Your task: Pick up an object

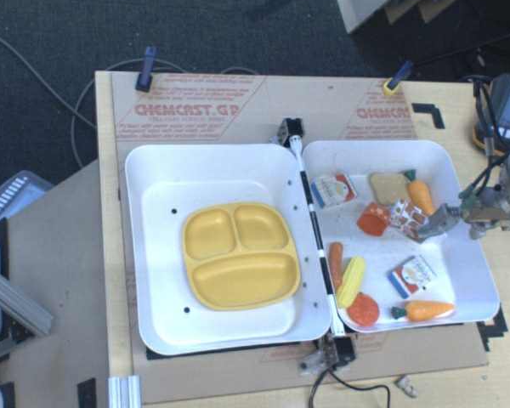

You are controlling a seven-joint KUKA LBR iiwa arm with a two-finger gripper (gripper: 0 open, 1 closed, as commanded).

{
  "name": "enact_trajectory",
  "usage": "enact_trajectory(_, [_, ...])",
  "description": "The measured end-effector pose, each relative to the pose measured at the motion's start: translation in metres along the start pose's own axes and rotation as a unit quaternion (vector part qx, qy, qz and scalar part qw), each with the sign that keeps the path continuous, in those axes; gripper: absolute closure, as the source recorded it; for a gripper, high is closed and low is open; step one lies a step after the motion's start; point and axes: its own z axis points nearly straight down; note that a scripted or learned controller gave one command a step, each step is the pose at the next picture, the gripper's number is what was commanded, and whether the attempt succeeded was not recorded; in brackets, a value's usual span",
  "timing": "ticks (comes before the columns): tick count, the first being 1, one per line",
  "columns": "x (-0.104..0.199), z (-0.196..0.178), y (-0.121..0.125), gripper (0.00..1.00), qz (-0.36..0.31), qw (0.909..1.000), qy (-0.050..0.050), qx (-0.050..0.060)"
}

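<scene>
The claw (pixel 428 225) reaches into the right bin (pixel 467 262) beside a small packet (pixel 404 216) (grip state: cannot tell). This looks like the approach step; next, close squarely on the packet and lift.

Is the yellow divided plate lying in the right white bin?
No, the yellow divided plate lies in the left white bin.

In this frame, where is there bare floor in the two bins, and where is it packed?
Left bin: bare strip all around the yellow tray. Right bin: small patch between corn and milk carton; its upper half is crowded around the pincer.
</scene>
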Motion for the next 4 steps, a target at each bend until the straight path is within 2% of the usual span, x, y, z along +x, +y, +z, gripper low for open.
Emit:
enact_trajectory(1, [0.006,0.125,0.080,0.00,-0.001,0.9999,-0.005,-0.012])
enact_trajectory(2, [0.070,0.129,0.150,0.00,0.000,0.9999,-0.007,-0.016])
enact_trajectory(3, [0.079,0.142,0.177,0.00,0.000,1.0000,0.000,-0.001])
enact_trajectory(4, [0.081,0.143,0.126,0.00,0.000,1.0000,0.000,0.001])
